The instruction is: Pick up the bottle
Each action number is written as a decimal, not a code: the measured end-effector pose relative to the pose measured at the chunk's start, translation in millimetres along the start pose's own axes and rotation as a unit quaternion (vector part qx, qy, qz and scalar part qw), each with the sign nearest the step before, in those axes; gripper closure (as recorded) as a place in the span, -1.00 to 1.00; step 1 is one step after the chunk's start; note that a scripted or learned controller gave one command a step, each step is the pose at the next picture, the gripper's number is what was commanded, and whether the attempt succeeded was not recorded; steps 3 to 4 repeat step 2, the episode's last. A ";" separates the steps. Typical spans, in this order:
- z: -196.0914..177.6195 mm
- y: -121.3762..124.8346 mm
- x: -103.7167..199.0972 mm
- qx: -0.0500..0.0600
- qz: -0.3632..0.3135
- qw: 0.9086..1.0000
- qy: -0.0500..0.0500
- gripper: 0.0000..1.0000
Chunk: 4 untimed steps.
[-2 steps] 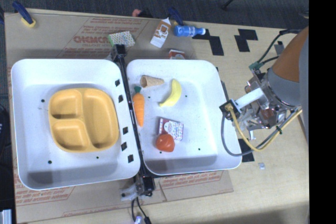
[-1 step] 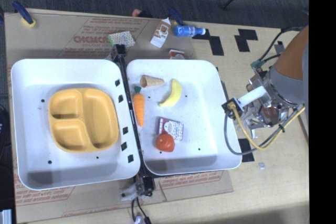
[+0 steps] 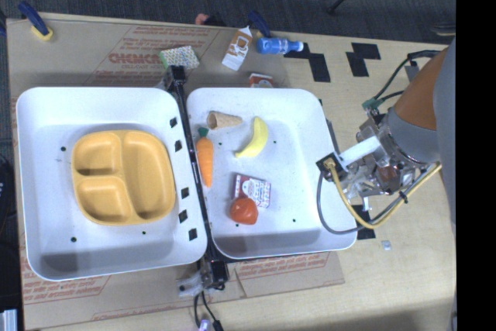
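The task is at its very start as far as the view shows: the bottle [image 3: 277,46], a small blue one lying on its side, sits on the bench beyond the far rim of the right bin [image 3: 306,240], outside it and near its far right corner, and nothing is touching it. Taking that right bin as the landmark, the gripper [image 3: 370,184] hangs just off its right wall, about level with the bin's middle, wrapped in cables and hoses; whether it is wide or narrow cannot be told from this angle, and nothing is seen held in it. Inside the right bin lie a banana [image 3: 254,138] and an ice-cream cone [image 3: 224,120] toward the far side, a carrot [image 3: 204,160] along the left wall, and a red tomato-like piece [image 3: 243,211] touching a small carton [image 3: 253,189] nearer the front. Beside the bottle, also beyond the bin's far rim, a small milk-style carton [image 3: 237,49] leans on the bench. To the left of the right bin stands the left bin [image 3: 39,244], holding a yellow divided tray [image 3: 122,174]. All the work appears to remain: the arm would have to travel from the bin's right wall to beyond its far rim, come down over the bottle, close on it and lift.
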<state>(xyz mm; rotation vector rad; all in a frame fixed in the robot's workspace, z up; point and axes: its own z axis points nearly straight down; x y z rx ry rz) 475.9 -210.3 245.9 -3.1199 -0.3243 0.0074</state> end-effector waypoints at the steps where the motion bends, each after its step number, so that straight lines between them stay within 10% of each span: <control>1: -9.8 -0.5 0.3 0.002 -0.004 1.000 -0.001 1.00; 4: -19.4 -1.2 0.6 0.004 -0.008 1.000 -0.002 1.00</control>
